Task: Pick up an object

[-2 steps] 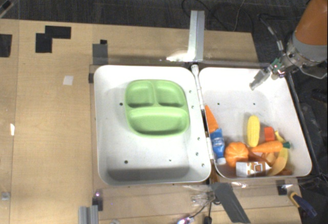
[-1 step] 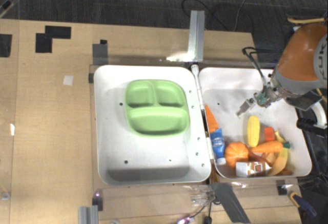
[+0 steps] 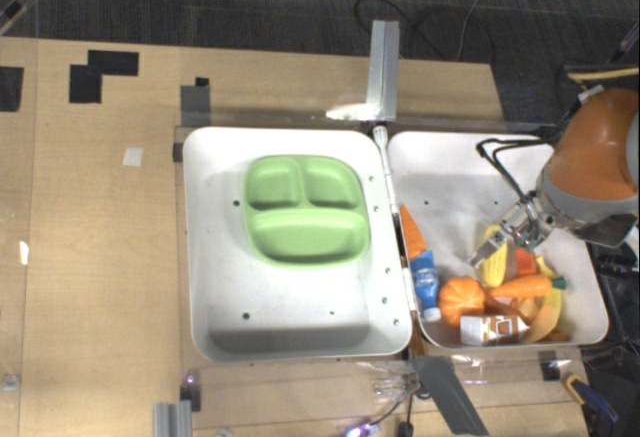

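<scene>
Hand (image 3: 508, 237) low over corn (image 3: 494, 267) in right bin (image 3: 440, 170); grip state unclear. Likely light, stiff plastic, rounded, slippery; best pinched across middle.

Two shallow white bins sit side by side: the left bin (image 3: 215, 255) and the right bin (image 3: 440, 175). One green plastic divided plate (image 3: 303, 207) with three compartments lies in the left bin. Lower right of the frame, the toy pile shows one round orange pumpkin (image 3: 462, 295), one yellow corn cob (image 3: 494, 267), one orange carrot (image 3: 530, 286), one yellow banana (image 3: 546, 315) and one blue-labelled bottle (image 3: 422, 275).
</scene>
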Robot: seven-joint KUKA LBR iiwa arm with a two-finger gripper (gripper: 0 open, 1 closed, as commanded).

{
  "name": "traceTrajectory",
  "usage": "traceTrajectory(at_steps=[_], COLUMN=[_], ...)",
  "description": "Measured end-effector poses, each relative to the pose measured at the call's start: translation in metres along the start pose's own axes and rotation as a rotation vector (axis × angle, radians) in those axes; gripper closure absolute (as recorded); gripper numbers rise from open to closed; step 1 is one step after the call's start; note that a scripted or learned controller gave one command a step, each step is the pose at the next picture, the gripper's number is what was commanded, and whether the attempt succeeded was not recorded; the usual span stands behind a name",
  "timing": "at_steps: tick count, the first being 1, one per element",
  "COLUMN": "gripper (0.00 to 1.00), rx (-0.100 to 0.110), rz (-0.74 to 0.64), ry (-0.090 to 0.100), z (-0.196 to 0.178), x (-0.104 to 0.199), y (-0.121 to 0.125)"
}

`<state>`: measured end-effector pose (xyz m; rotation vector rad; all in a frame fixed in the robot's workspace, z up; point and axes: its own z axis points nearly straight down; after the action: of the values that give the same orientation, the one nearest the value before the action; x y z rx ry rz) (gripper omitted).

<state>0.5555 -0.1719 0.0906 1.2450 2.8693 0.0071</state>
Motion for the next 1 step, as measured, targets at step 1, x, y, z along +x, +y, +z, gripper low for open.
traceTrajectory(at_steps=[1], gripper=[1.00], rx=[-0.006], rz=[0.001], ry=[-0.003], z=[-0.0121], x=[-0.0008], y=[0.0033])
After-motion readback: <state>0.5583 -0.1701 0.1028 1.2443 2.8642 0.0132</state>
